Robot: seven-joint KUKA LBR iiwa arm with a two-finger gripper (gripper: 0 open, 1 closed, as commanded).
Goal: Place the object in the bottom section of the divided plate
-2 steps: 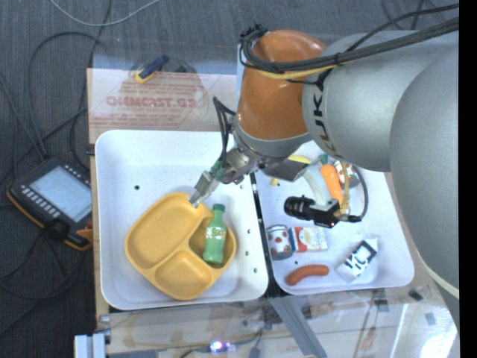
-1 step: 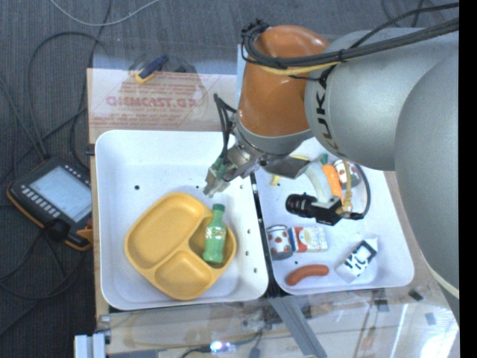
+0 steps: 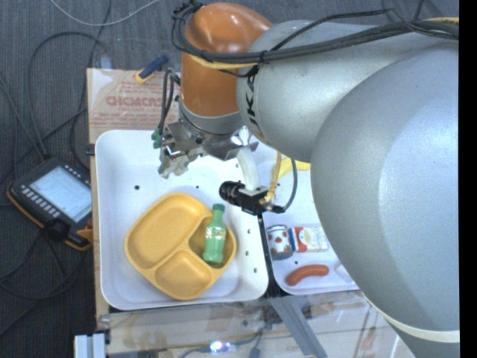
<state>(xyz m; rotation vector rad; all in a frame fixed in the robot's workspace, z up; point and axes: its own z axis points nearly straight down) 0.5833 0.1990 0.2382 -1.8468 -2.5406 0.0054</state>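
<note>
On divided plate (image 3: 168,233) | green bottle (image 3: 215,237), lying | fingers (image 3: 173,162): grip unreadable

Yel plate (image 3: 168,248), grn bottle (image 3: 215,237)

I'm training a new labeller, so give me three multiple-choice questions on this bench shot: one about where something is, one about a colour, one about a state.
1. Where does the green bottle lie?
A. on the yellow divided plate
B. in the right bin
C. on the floor

2. What colour is the sausage in the right bin?
A. blue
B. red-orange
C. white

3. How is the bottle positioned?
A. held in the air
B. lying in a plate compartment
C. under the plate

Answers: 1 A, it rests in the plate's right-hand section; 2 B, plainly reddish; 3 B, it lies flat, apart from the gripper.
</note>
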